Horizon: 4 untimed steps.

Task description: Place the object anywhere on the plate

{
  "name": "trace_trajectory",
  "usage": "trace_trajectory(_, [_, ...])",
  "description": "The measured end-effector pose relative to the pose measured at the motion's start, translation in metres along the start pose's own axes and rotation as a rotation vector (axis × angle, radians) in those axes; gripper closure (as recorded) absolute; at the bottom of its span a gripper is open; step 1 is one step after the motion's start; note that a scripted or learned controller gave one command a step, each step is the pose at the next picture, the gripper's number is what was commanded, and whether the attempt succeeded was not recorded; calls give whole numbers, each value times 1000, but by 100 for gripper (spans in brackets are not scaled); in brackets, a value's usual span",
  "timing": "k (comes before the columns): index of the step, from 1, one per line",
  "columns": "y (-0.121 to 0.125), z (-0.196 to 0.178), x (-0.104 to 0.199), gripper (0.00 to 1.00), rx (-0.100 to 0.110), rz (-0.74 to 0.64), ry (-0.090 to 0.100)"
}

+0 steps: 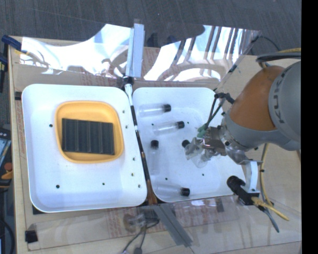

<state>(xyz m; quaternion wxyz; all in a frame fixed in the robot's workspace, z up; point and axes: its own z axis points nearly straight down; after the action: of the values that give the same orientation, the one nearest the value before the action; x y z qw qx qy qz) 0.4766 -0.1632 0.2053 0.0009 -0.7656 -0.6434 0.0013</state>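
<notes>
A yellow plate point(88, 132) with a dark ribbed centre lies in the left white bin point(37, 184). In the right bin point(172, 176) lie two clear tubes with black caps, one point(155, 109) near the back and one point(169, 126) just below it. My gripper point(195, 150) hangs low over the right part of that bin, to the right of the tubes and far from the plate. A small black piece point(185, 143) sits right at its left edge; whether it is held is unclear.
Small black caps lie loose in the right bin, one point(154, 144) near its left side and one point(185, 191) by the front rim. A ridge point(137, 136) divides the two bins. Shiny foil point(95, 52) lines the back of the bench.
</notes>
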Motion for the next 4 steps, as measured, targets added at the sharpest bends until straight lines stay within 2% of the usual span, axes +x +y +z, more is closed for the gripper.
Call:
trace_trajectory(1, [42, -19, 39, 100, -1, -165, 1])
trace_trajectory(2, [105, -53, 99, 100, -2, -381, 1])
trace_trajectory(3, [105, -53, 99, 0, -1, -381, 1])
trace_trajectory(4, [112, -34, 92, 0, 1, -380, 1])
